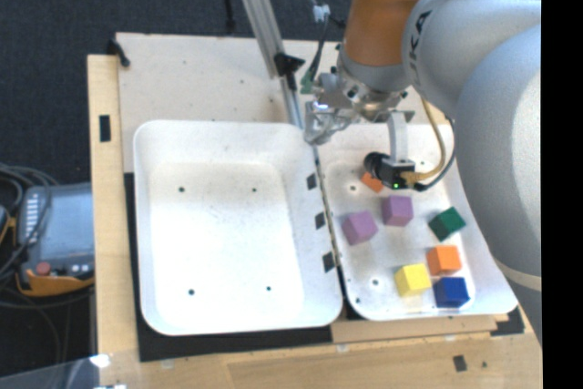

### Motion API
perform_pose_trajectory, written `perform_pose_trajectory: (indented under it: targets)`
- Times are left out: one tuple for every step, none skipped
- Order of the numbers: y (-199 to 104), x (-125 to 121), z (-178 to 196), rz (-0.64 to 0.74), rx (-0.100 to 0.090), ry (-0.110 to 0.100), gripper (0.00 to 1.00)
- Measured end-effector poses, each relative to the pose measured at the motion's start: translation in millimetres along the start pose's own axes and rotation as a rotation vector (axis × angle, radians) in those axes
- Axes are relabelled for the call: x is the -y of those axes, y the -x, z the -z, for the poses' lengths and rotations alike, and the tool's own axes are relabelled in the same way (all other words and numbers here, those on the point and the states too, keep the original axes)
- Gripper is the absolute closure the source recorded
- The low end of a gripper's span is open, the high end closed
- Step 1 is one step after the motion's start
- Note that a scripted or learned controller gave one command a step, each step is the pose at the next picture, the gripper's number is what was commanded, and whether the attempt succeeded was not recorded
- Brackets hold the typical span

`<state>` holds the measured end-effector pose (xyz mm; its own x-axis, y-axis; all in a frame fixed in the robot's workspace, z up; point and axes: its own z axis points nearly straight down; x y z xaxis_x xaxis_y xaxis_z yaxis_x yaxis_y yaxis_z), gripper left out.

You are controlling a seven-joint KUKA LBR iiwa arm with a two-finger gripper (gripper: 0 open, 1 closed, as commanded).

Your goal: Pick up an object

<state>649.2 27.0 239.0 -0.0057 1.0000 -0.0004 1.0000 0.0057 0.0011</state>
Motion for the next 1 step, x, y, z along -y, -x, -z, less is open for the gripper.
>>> perform_pose_trajectory:
  targets:
    - [-52.3,-18.3,8.5,0.002,-0.002,0.002,1.00]
